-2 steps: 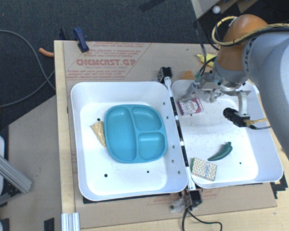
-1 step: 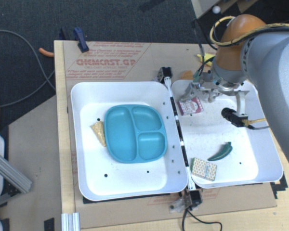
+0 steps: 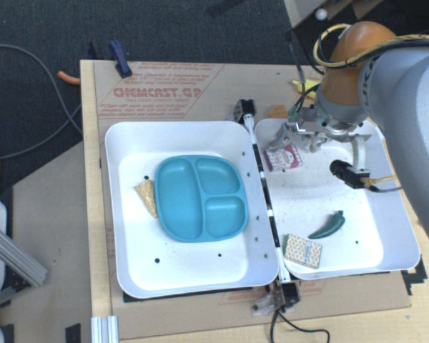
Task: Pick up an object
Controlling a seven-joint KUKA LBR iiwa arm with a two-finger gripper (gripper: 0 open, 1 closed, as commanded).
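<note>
cardboard sheet (image 3: 157,91) — "chemcast gp"

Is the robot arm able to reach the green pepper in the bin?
Probably yes. The green pepper lies alone on the right bin floor, nothing covering it, and the gripper hovers over that same bin.

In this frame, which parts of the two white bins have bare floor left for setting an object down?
Left white bin: the blue divided plastic tray fills the middle; bare floor runs along the front and the far-left corner. Right white bin: bare in the centre, between the pink packet and the green pepper-shaped toy. Crowded at its far end, under the gripper.
</note>
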